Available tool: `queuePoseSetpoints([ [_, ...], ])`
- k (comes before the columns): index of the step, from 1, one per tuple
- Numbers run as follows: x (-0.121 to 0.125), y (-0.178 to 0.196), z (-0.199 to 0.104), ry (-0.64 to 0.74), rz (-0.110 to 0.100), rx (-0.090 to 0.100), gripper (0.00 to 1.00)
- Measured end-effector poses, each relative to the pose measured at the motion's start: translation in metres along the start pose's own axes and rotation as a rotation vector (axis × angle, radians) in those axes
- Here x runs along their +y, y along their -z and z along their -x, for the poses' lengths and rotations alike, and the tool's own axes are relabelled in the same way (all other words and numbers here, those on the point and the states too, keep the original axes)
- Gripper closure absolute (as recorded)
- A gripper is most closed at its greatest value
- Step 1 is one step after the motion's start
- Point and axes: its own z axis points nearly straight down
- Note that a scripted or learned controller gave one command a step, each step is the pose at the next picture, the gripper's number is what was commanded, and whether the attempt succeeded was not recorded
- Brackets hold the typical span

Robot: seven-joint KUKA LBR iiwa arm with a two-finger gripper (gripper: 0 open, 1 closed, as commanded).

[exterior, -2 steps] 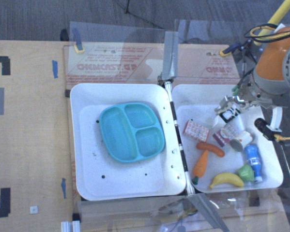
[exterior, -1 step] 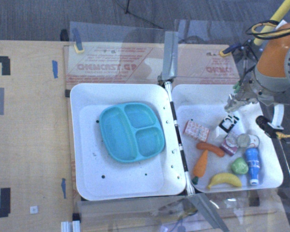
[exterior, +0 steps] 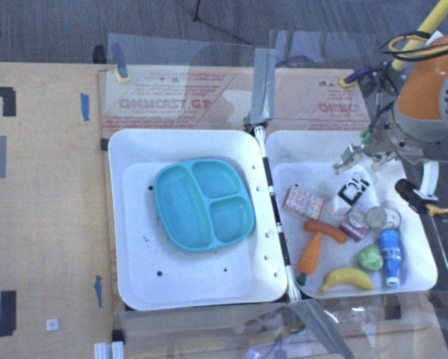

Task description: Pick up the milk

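The milk, a small black-and-white carton, looks light, stiff yet crushable, so it is best pinched across 2 flat sides. The gripper hangs near it, and I cannot tell whether it is spread or pressed together.

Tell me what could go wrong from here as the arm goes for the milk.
1. The small black-and-white milk carton lies tight against a round silver can and a small pink packet, so the end effector could snag or push a neighbour instead.
2. The carton looks tilted, so it may slip or tip on contact.
3. The end effector sits up near the right white bin's far wall, so a slanted descent could miss.
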Motion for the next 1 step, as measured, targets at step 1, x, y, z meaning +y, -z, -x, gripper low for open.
queuePoseSetpoints([
  [1, -0.032, -0.025, -0.037, 0.017, 0.008, -0.003, 0.0],
])
